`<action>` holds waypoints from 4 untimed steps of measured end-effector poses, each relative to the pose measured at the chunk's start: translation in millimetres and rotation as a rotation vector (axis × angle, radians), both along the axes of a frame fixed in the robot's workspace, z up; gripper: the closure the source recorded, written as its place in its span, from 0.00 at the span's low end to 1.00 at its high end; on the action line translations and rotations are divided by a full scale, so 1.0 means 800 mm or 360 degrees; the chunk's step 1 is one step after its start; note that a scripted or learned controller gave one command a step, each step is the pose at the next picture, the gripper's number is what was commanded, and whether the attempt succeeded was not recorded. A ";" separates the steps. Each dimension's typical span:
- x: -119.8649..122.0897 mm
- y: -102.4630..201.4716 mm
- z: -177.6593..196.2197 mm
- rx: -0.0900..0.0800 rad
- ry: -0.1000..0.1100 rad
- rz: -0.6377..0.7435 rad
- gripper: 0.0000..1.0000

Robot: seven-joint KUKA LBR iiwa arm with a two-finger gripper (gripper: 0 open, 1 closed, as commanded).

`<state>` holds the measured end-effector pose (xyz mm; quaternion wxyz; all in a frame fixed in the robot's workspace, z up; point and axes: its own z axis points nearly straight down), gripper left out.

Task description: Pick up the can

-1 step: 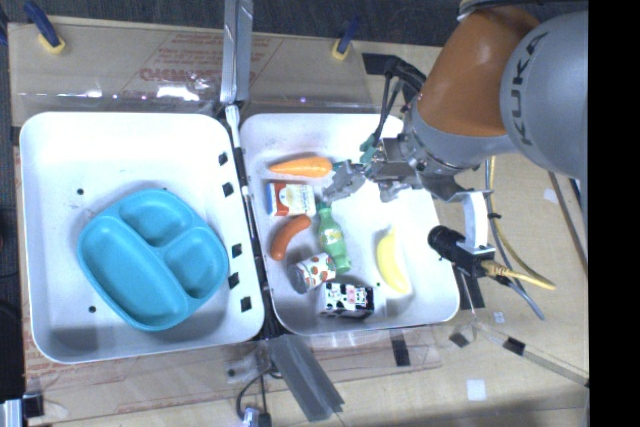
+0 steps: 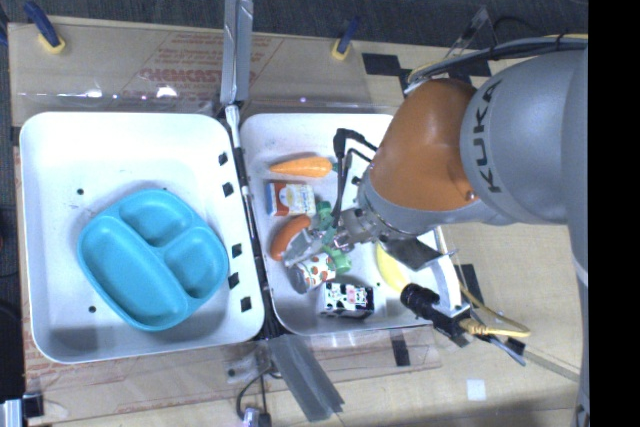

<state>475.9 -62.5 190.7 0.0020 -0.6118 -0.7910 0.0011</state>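
Can (image 2: 318, 270): you'll find it in the right bin (image 2: 300, 127), well to the camera side of the carrot (image 2: 300, 167). It looks like a small tin with a white and red label, lying tilted in the clutter.
Gripper (image 2: 322, 245): it's down low in the pile, between the carrot and the can, at the can's upper end or just beside it.
Grip state: the wrist and clutter hide it, so you cannot tell whether it is spread, closed up or clamped on anything. Don't count the can as held.
Neighbours: an orange sausage-shaped piece (image 2: 288, 233) lies on the carrot's near side. A black-and-white carton (image 2: 347, 298) sits past the can from the carrot, almost touching it. A banana (image 2: 390, 267) lies further from the carrot, toward the arm.
Step in hand: judged from this, you are settling the grasp, not yet lifting.
How to do it well: centre on the can's body, across its narrow width, and avoid the carton side.
Risk: a tilted round tin may roll or squirt out, and a neighbour may be pinched with it.
Check: raise slowly and confirm the can comes up alone.
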 end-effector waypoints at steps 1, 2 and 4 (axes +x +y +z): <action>0.001 0.000 0.012 -0.0002 -0.0001 0.0009 1.00; 0.001 0.000 0.012 -0.0002 -0.0002 0.0009 0.00; 0.105 0.012 0.099 -0.0002 -0.0006 -0.0040 0.00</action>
